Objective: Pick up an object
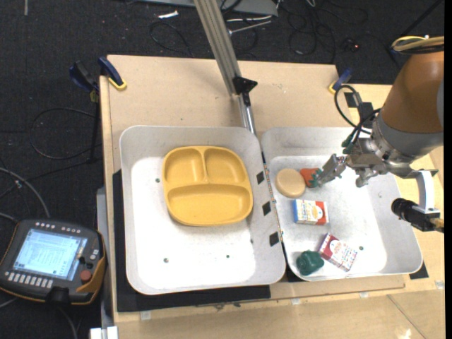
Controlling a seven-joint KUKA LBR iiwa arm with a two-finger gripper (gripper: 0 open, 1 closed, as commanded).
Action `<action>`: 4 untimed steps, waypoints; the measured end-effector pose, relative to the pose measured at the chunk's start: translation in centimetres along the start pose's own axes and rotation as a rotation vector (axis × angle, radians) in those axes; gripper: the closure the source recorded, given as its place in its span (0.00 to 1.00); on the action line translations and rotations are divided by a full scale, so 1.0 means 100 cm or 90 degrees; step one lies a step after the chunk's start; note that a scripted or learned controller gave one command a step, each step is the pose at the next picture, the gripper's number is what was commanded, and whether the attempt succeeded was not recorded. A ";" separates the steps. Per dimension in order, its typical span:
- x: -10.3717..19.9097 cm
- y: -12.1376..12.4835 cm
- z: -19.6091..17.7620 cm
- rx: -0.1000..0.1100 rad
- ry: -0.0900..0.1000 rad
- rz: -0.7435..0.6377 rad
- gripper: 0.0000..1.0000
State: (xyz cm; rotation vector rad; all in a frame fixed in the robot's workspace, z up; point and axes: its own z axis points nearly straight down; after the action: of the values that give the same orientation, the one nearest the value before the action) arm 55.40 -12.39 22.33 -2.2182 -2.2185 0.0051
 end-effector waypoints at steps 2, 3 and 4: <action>0.000 0.004 0.116 -0.005 0.000 0.001 0.00; -0.001 0.005 0.103 -0.007 -0.001 0.000 1.00; 0.006 0.000 0.054 -0.007 -0.001 -0.002 1.00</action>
State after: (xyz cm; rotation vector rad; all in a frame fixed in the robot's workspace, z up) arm 55.36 -11.74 16.93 -2.2218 -2.2278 -0.0047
